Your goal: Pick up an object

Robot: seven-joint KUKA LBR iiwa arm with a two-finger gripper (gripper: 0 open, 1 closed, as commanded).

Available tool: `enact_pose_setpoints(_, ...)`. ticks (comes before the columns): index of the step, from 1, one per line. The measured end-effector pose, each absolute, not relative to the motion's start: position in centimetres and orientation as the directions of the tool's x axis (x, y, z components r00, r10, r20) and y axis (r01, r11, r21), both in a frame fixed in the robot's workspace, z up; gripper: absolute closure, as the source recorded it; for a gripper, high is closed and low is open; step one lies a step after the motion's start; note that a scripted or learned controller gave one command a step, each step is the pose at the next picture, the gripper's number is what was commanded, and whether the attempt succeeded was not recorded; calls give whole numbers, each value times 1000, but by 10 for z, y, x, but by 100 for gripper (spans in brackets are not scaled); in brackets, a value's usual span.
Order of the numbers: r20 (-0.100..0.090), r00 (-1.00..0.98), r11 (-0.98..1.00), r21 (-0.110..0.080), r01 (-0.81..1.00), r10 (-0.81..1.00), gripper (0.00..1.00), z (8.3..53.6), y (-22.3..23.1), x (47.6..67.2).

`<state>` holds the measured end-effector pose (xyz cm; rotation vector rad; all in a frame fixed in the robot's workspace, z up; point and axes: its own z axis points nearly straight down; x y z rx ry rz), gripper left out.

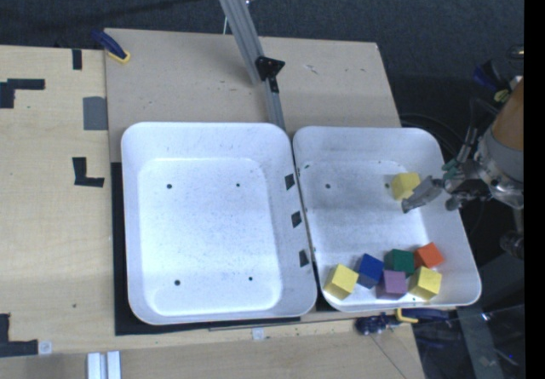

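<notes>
the fingers (423, 193) blur against a yellow block (404, 184) in the right bin (358, 156); their spread is unreadable.

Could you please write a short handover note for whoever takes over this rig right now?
Gripper: over the right bin, near its right wall, beside a lone yellow block; whether it grips anything cannot be judged.
Blocks: a cluster sits at the right bin's near edge: yellow block at left, blue, purple, green, orange, another yellow.
Done: no block visibly lifted.
Left: secure one block and lift it.
</notes>
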<state>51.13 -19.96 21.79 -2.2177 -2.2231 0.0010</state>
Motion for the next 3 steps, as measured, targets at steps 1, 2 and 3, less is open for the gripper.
enact_pose_setpoints(1,1,-2,2,-1,1000,1000,0,218,-200,511)
enact_pose_setpoints(2,1,-1,1,-7,1000,1000,0,171,-200,503)
enact_pose_setpoints(3,2,-1,1,-7,1000,1000,0,119,-199,491)
